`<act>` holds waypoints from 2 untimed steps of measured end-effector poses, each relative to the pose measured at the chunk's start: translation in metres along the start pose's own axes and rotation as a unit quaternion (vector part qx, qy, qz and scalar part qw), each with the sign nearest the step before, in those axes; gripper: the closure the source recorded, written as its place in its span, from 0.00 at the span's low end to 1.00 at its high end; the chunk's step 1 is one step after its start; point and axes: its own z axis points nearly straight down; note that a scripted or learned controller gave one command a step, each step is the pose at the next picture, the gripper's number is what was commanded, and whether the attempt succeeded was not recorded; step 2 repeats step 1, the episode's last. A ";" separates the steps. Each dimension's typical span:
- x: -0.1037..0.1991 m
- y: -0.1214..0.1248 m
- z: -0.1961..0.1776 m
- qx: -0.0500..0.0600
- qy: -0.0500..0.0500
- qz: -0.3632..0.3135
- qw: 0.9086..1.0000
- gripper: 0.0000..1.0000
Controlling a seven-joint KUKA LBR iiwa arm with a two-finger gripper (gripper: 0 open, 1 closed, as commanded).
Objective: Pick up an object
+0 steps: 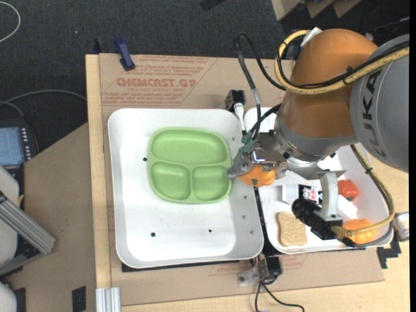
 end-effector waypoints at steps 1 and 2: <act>0.022 0.002 -0.119 -0.005 0.002 0.000 1.000 1.00; 0.022 0.002 -0.119 -0.005 0.002 0.000 1.000 1.00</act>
